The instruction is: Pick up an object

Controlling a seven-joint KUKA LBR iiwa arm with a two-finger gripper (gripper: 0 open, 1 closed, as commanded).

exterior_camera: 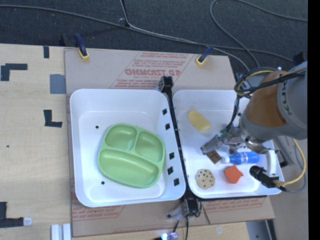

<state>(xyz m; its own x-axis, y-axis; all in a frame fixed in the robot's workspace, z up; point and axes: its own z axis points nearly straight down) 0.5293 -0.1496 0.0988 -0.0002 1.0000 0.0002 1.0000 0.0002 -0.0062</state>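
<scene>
A green divided plate [132, 155] is seen in the left bin [80, 134]. In the right bin [215, 96], a yellow block [199, 120] lies up-left of the gripper [214, 150], a cookie [204, 178] below it, a blue bottle [242, 158] and red block [232, 174] to its right. Finger state cannot be told.

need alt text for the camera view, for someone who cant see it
A grey robot arm reaches from the right into the right white bin, its gripper low among a yellow piece, a blue bottle, an orange block and a cookie. The left white bin holds a green divided plate.
</scene>
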